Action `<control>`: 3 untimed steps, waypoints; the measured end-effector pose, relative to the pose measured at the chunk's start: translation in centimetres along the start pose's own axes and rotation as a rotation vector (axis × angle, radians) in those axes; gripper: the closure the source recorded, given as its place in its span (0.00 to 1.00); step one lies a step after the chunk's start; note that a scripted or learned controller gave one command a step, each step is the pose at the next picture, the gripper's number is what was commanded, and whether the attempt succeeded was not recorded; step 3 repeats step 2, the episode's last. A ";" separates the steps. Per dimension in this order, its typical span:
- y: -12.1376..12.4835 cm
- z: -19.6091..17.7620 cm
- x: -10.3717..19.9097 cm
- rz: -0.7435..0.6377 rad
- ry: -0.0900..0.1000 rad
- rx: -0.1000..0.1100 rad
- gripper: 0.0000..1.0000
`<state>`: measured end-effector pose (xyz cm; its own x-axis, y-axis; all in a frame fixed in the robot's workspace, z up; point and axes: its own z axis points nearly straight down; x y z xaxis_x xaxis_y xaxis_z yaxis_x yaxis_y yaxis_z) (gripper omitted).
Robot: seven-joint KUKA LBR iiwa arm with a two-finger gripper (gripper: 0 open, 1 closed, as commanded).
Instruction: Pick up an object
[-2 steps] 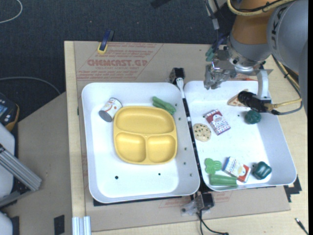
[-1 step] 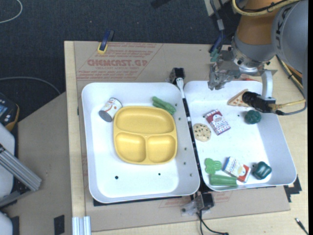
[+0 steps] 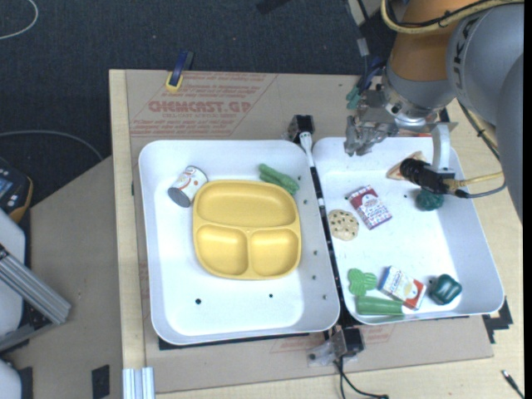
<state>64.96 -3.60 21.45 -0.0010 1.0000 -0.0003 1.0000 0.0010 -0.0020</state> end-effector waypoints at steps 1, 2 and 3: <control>-0.4 -0.1 -0.6 0.002 0.000 0.000 1.00; 0.3 -2.1 -0.6 0.000 0.000 -0.006 1.00; 0.3 -2.1 -0.6 0.000 0.000 -0.006 1.00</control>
